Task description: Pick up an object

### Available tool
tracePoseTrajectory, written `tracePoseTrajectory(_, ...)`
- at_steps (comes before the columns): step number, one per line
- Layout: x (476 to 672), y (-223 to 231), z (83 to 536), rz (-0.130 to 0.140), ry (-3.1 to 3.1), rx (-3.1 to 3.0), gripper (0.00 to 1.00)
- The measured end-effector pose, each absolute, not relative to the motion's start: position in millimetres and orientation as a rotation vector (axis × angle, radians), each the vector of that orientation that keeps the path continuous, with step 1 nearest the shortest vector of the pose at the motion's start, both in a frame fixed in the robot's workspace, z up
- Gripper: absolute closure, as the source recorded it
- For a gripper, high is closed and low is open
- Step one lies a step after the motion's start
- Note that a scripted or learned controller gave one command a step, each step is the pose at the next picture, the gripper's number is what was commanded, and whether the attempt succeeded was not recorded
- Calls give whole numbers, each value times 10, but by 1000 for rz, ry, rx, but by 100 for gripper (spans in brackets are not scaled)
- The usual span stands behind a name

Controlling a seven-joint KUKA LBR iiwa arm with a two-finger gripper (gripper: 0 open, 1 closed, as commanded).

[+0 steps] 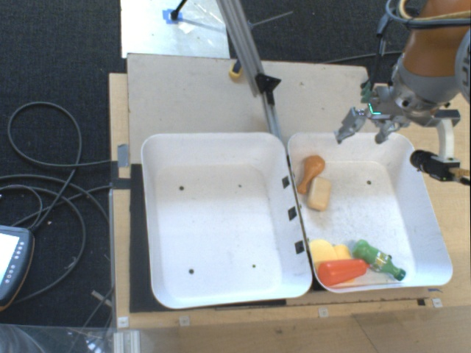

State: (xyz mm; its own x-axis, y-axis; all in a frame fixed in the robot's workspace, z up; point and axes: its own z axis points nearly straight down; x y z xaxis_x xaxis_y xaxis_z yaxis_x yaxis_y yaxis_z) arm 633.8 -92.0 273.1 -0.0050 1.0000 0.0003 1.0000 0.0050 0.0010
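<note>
My gripper [366,128] hangs over the far edge of the right bin [425,197], its two fingers spread open with nothing between them. In that bin lie a brown drumstick-shaped piece [310,171] and a tan block [319,194] near the far left side. Along the near edge sit a yellow piece [328,251], a red pepper-like piece [341,271] and a green bottle [377,259]. The gripper is well above and behind all of them, closest to the drumstick piece.
The left bin [221,219] sits beside the right one, their rims touching at the middle. A slanted metal pole [246,46] crosses the back of the bench. Cables and a pendant [13,259] lie on the floor at left.
</note>
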Motion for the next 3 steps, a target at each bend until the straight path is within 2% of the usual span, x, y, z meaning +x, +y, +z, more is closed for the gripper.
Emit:
tracePoseTrajectory(2,6300,-997,1628,-5,2224,2224,0)
tracePoseTrajectory(3,6313,-1066,1064,6,2219,2222,0)
